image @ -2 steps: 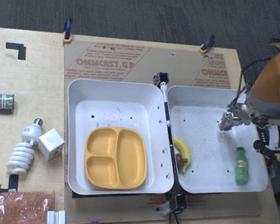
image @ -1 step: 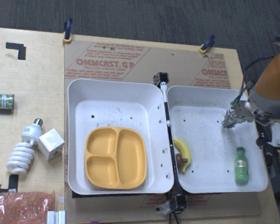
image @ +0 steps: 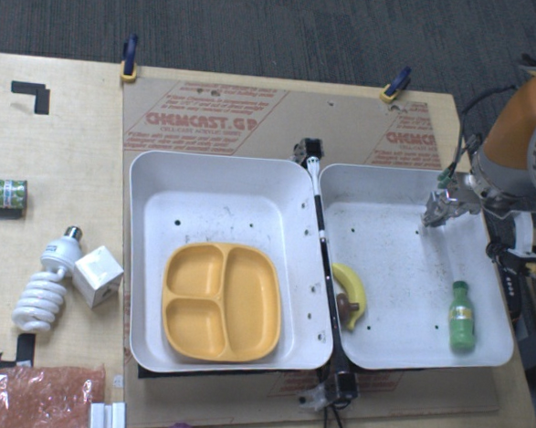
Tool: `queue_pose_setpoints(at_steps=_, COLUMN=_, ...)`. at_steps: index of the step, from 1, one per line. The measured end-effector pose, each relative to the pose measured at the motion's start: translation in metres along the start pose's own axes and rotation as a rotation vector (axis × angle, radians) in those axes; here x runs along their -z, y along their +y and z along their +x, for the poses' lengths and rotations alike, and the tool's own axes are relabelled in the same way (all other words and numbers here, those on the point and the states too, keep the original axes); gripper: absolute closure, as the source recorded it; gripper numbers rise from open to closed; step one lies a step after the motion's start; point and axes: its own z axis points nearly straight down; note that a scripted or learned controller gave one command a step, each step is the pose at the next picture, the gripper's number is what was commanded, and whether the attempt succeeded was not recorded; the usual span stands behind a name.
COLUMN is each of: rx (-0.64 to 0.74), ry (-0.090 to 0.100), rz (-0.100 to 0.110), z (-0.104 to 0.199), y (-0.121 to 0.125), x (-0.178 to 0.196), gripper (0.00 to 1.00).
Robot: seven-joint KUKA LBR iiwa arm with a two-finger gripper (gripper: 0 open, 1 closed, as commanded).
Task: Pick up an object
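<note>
1. Bench (image: 62,148): carries two shallow white bins side by side on a brown board.
2. Left bin (image: 161,178): holds a yellow divided plate (image: 223,300) with three compartments, lying flat toward the near side.
3. Right bin (image: 400,291): holds a banana (image: 349,292) against its left wall, and a green bottle (image: 462,316) lying near its right wall. The two are well apart.
4. End effector (image: 444,208): sits over the far right corner of the right bin, well apart from both banana and bottle. Nothing is seen between its fingers; whether they are released or clenched cannot be told.
5. Arm: grey with orange band, enters from the right.
6. Bench left of the bins: a spiral light bulb (image: 45,282), a small white box (image: 97,274) touching it, a green can (image: 6,196).
</note>
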Motion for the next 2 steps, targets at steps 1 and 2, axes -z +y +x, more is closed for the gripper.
queue_pose_setpoints(at_steps=1, rx=0.000, ry=0.000, rz=0.000, z=0.0045, y=0.0043, x=0.0001, gripper=1.00)
queue_pose_setpoints(at_steps=2, rx=-0.001, ry=0.001, rz=0.001, z=0.0091, y=0.0040, x=-0.0002, gripper=1.00)
